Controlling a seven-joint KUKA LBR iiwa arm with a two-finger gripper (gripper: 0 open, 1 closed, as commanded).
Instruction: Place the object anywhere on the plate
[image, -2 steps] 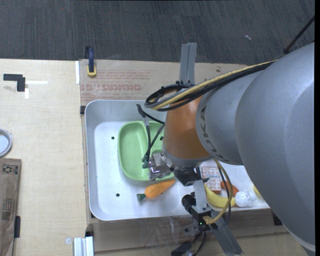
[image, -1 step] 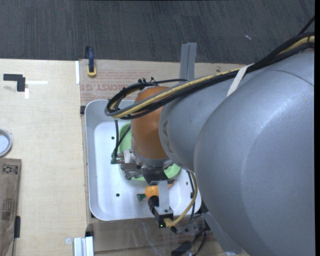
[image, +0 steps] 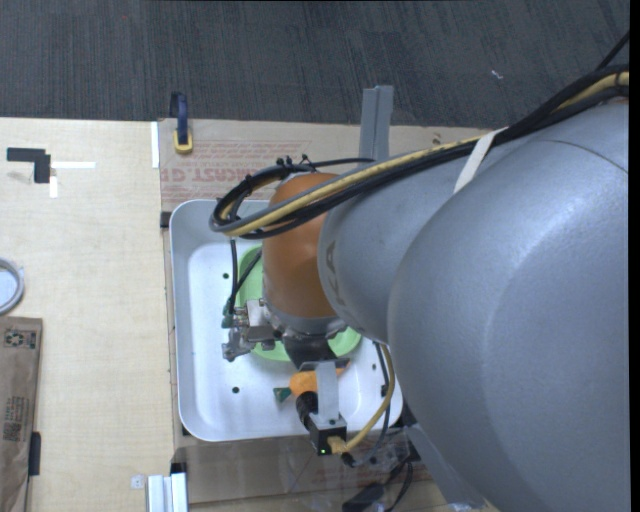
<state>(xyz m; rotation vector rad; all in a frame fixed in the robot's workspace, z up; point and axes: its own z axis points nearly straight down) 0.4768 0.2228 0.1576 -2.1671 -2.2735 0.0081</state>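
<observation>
A green plate (image: 251, 268) lies in the white bin (image: 190, 330), and the arm covers most of it. Only its left edge and a strip at its front show. The wrist with its orange band (image: 290, 262) hangs straight over the plate, and the gripper (image: 300, 345) points down under it, so its body hides the fingers. Just in front of the plate, on the bin floor, are a small orange piece (image: 303, 382) and a small dark green piece (image: 283, 396). Whether either one touches the gripper, I cannot tell.
The grey arm fills the right half of the view, with cables (image: 260, 200) looping over the bin's back rim. A blue-handled clamp (image: 180, 122) and a grey post (image: 376, 115) stand behind the bin. On the bench at left lie a metal ring (image: 8, 287) and a brown packet (image: 18, 385).
</observation>
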